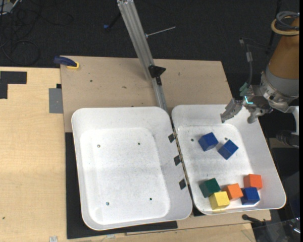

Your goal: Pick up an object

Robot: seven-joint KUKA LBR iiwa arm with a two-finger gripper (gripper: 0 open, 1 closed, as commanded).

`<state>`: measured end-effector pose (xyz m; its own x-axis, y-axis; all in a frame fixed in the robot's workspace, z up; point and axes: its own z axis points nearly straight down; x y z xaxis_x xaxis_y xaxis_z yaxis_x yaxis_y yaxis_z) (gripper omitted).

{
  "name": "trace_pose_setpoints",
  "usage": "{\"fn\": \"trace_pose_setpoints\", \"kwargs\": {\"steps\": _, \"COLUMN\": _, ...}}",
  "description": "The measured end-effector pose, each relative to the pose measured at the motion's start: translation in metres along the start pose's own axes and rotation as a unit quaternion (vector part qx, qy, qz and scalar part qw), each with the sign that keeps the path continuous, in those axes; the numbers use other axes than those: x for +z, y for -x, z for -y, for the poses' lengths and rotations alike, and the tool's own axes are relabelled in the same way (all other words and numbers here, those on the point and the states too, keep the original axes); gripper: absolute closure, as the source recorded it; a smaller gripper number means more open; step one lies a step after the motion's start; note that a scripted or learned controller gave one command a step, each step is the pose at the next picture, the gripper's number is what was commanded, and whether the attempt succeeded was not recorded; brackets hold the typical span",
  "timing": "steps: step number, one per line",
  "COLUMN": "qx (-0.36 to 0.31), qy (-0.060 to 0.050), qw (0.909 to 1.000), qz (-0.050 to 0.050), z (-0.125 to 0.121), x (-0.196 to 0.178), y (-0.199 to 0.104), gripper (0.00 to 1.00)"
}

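Note:
My gripper hangs over the far right part of the right bin, its two fingers spread apart with nothing between them. Two blue cubes lie below it in the bin's middle, one to the left and one to the right. Near the bin's front edge sits a cluster: a green cube, a yellow cube, an orange cube, a red-orange cube and a blue cube.
The left bin sits beside the right one, joined by black clips. A metal rail slants up from between the bins at the back. The wooden bench extends behind and to the left.

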<state>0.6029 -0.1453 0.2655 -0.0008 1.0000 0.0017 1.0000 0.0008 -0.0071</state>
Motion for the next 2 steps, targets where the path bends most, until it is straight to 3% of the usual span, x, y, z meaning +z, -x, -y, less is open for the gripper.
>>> {"fn": "trace_pose_setpoints", "kwargs": {"steps": 1, "qx": 0.000, "qy": 0.002, "qw": 1.0000, "qz": 0.000, "z": -0.001, "x": -0.002, "y": 0.000, "gripper": 0.00}}
{"fn": "trace_pose_setpoints", "kwargs": {"steps": 2, "qx": 0.000, "qy": -0.001, "qw": 1.0000, "qz": 0.000, "z": -0.003, "x": 0.062, "y": -0.002, "gripper": 0.00}}
